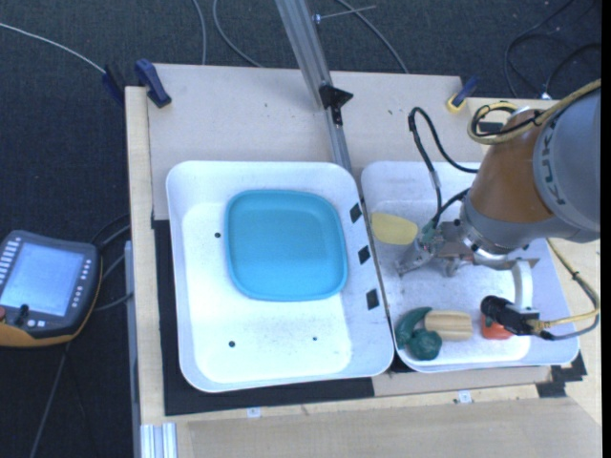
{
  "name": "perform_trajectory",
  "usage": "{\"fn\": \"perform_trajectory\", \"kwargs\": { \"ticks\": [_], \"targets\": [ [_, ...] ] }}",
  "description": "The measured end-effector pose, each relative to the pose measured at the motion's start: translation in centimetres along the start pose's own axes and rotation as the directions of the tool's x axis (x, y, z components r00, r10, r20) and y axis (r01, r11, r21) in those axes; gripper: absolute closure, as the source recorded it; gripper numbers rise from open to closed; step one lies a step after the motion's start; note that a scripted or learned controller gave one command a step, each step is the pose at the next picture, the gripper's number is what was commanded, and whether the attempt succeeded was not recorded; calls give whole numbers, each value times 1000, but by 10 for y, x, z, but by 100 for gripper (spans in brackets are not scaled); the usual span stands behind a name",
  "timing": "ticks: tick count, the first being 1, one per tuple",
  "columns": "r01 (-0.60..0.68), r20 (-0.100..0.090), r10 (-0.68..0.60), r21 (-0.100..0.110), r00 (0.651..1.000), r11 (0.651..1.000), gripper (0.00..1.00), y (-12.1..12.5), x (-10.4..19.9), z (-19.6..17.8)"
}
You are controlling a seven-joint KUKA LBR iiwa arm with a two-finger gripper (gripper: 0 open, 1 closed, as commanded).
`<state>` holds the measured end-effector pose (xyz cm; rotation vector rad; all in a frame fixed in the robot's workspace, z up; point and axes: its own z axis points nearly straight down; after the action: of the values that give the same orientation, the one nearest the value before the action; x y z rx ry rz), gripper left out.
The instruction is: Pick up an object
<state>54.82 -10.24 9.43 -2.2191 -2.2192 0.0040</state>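
1. The grey arm (563, 170) with its orange band is reaching in from 3 o'clock and hanging over the right bin (382, 187).
2. The end effector (431, 256) is sitting low over the middle of the right bin, pointing toward 9 o'clock. Its metal fingers (410, 261) are showing spread apart, with nothing between them.
3. A yellow object (393, 227) is lying in the right bin at about 10 o'clock from the end effector, just beside it; contact cannot be told.
4. A dark green object (417, 333) is lying at the right bin's near edge, at about 6 o'clock from the end effector, touching a tan wooden block (449, 325) on its 3 o'clock side.
5. A small red object (493, 330) is lying further toward 3 o'clock, partly under black gear on the arm.
6. The left bin (191, 256) is holding a blue square plate (286, 244) lying flat.
7. Both bins are resting side by side on the table (239, 113).
8. A handheld control pendant (43, 284) is lying off the table at 9 o'clock.
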Motion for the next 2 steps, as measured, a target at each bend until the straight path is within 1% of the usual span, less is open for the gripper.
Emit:
{"fn": "perform_trajectory", "kwargs": {
  "ticks": [1, 2],
  "targets": [
    [0, 0, 0, -5, 1000, 1000, 100, 2, 0, -13],
    [0, 1, 0, -9, 1000, 1000, 100, 7, -5, -73]
  ]
}}
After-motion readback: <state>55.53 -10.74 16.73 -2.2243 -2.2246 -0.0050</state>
